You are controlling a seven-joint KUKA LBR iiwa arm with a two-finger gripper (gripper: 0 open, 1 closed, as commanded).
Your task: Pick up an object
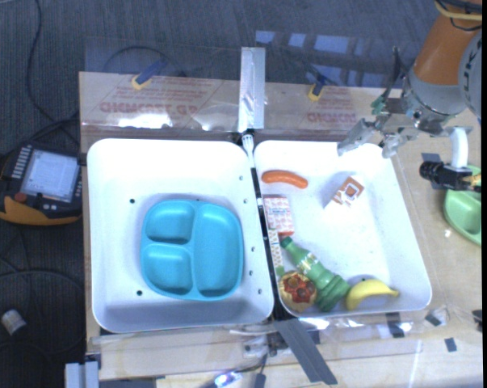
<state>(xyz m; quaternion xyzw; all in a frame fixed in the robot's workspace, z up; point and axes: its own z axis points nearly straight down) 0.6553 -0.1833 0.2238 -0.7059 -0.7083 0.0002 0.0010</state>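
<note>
My gripper (371,139) hangs over the far edge of the right bin (405,217), fingers spread open with nothing between them. Below it in the right bin lie a small orange-and-white carton (344,191), an orange sausage (284,179), a red-and-white packet (278,214), a green bottle (313,272), a round piece with red and yellow on it (298,289) and a yellow banana (369,292). The carton is the closest thing to the gripper, a little nearer the camera and to the left.
The left bin (114,184) holds a blue divided tray (192,247). A grey divider strip (252,87) stands behind the two bins. A green object (465,208) sits on the bench right of the right bin.
</note>
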